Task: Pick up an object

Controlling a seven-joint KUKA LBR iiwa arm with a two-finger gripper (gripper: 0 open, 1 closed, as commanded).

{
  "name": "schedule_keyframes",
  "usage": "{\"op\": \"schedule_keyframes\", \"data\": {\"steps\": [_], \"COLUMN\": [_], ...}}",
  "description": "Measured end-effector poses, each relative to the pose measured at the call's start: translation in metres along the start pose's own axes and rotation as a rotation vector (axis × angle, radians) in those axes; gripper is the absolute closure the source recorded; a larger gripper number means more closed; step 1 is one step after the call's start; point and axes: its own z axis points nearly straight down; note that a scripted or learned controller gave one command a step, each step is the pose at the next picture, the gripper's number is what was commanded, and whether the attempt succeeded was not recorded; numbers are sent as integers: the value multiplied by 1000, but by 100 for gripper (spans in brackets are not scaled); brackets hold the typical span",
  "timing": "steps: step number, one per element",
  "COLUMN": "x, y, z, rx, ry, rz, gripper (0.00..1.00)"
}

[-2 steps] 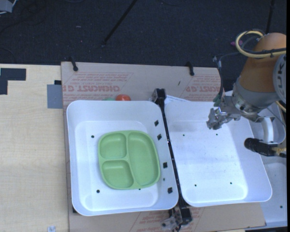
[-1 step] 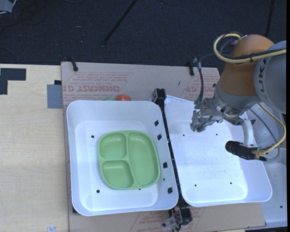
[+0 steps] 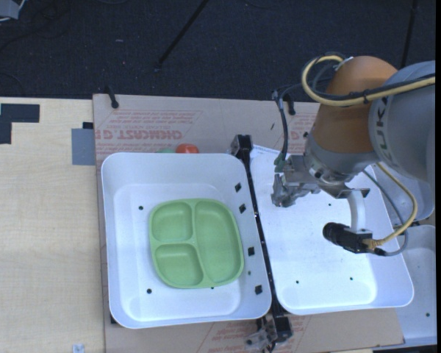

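While the arm reaches in from the right, the left bin [image 3: 125,234], shallow, white and smooth-walled, holds a pale green divided plate [image 3: 196,243] lying flat near its middle. That plate, rounded at the corners and seemingly plastic, has three compartments. An orange-red object [image 3: 187,149] peeks over the bin's far rim, on brown printed cardboard [image 3: 143,127]. Black clips run along the seam between the bins. Over the right bin [image 3: 331,285], near its far-left corner, hangs the gripper [image 3: 283,195]; whether its jaws are spread or pressed together cannot be told.
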Motion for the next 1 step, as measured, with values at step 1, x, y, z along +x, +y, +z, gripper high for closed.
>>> {"op": "schedule_keyframes", "data": {"steps": [1], "x": [51], "y": [-13], "z": [-12], "rx": [0], "ry": [0], "rz": [0], "gripper": [100]}}
